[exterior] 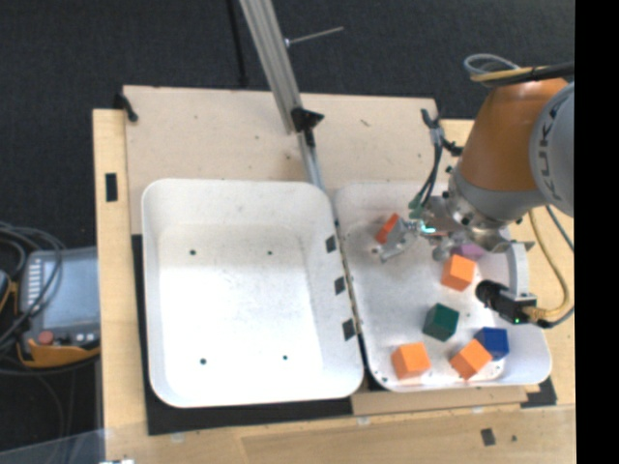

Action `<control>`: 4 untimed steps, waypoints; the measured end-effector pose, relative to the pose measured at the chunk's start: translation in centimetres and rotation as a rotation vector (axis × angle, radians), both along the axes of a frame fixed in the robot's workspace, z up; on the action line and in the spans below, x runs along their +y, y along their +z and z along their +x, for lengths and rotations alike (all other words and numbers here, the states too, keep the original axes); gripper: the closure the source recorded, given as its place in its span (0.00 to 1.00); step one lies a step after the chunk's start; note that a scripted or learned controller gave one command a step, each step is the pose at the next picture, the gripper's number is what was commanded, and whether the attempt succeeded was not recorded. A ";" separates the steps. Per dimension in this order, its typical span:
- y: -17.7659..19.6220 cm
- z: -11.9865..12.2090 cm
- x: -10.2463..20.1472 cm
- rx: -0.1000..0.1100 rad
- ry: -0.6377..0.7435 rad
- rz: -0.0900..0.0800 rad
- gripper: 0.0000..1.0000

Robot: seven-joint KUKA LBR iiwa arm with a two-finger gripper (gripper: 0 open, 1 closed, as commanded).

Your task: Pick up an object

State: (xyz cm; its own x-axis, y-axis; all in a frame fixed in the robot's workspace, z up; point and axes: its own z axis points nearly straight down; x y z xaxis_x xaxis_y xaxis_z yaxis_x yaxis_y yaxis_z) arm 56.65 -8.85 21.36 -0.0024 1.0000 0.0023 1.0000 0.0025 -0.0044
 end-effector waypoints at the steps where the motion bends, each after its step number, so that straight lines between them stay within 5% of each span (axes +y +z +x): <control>1: 0.2 0.1 0.0 -0.005 -0.002 -0.001 0.00; 3: -11.1 -0.8 0.0 0.001 -0.005 -0.004 0.00; 4: -9.7 -0.5 0.2 -0.009 -0.013 0.000 1.00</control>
